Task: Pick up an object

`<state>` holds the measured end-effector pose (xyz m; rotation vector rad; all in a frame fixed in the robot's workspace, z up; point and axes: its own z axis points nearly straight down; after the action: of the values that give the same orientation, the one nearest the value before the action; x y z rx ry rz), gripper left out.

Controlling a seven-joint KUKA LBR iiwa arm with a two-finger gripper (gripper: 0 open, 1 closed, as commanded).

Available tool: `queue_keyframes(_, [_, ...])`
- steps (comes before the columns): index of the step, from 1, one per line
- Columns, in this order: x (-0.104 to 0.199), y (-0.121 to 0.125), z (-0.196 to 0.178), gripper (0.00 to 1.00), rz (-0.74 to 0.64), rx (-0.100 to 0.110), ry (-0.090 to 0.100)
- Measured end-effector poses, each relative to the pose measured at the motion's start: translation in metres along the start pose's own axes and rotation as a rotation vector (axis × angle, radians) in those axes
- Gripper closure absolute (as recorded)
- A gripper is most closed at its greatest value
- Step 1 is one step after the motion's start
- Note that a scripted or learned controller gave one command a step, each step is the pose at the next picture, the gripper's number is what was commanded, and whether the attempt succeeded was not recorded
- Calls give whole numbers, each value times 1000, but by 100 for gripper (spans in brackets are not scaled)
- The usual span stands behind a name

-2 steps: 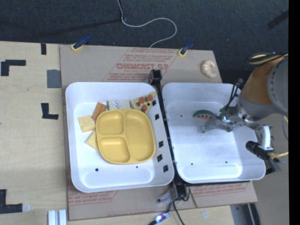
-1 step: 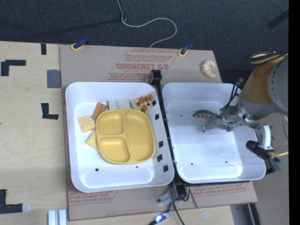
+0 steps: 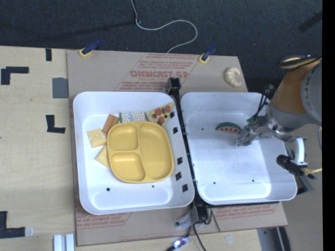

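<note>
While the claw [image 3: 245, 138] hangs low in the right bin [image 3: 235, 184], its state unclear, a watermelon slice [image 3: 228, 126] lies just left of it, right of centre frame.

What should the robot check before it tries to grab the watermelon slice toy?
1. Watermelon slice lying in the right bin: ok.
2. Space around the slice free of other toys: ok.
3. Gripper near the slice, just to its right: ok.
4. Gripper directly over the slice: not ok, it sits beside it.
5. Fingers open wide enough: cannot tell.
6. Yellow divided plate and the food toys away in the left bin: ok.
</note>
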<state>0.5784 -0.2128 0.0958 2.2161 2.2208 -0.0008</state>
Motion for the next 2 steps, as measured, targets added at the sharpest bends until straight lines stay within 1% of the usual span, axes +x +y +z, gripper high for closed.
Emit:
queue_keyframes(1, [-8,-4,-55,100,1,1,3])
queue_keyframes(2, [-11,2,-117,100,0,-2,1])
